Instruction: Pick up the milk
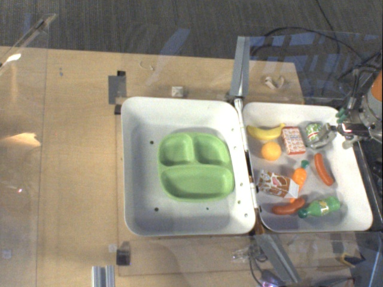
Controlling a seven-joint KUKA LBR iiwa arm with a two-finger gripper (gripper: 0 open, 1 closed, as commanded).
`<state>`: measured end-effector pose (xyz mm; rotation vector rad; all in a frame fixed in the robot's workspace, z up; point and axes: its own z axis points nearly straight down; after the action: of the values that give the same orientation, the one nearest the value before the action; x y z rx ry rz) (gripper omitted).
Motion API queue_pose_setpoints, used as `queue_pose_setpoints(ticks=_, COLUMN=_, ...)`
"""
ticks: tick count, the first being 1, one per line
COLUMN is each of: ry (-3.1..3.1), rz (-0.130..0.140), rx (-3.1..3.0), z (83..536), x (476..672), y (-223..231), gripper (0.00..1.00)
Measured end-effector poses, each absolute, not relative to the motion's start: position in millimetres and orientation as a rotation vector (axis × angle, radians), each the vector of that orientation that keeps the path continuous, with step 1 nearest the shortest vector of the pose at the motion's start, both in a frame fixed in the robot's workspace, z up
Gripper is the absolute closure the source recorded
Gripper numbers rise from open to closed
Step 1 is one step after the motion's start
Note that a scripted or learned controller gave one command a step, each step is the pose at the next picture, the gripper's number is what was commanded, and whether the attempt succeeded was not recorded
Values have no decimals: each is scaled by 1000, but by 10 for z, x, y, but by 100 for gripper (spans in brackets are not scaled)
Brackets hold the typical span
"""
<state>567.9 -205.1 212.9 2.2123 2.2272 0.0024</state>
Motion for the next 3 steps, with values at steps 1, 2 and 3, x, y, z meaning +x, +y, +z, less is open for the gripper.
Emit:
queue_pose_setpoints(ticks=1, ry=2341, rz=4, rx=2090, z=1184, x=6171, y=-1340, gripper=0)
queue_pose_setpoints(ticks=2, ry=2160, rz=42, rx=2217, z=1026, x=5597, y=-1047, gripper=0)
queue_pose_setpoints(ticks=3, ry=2238, rz=6, rx=2196, z=1196, x=5684, y=-1682, gripper=0)
